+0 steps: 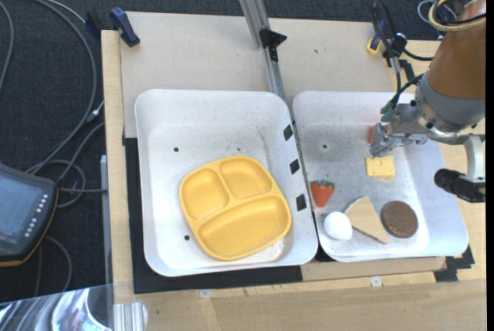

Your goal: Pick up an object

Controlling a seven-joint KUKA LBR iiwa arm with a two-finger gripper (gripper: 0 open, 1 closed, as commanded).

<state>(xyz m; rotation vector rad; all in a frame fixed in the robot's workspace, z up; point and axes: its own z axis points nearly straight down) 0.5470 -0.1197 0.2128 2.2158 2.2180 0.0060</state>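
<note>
On the worktop [193, 52], the left bin [154, 117] holds a yellow divided plate [234, 206] lying flat toward its near side. The right bin [340, 117] carries a toy strawberry [323, 191] near its left wall, a white egg [337, 225] nearer, touching a tan wedge of bread [367, 218], and a brown round cookie [400, 219] just right of the wedge. A yellow cheese square [380, 167] lies farther in, just below the gripper [384, 138], which hangs low over the bin's far right part; whether it is open or closed cannot be told, and nothing is seen between its tips.
</note>
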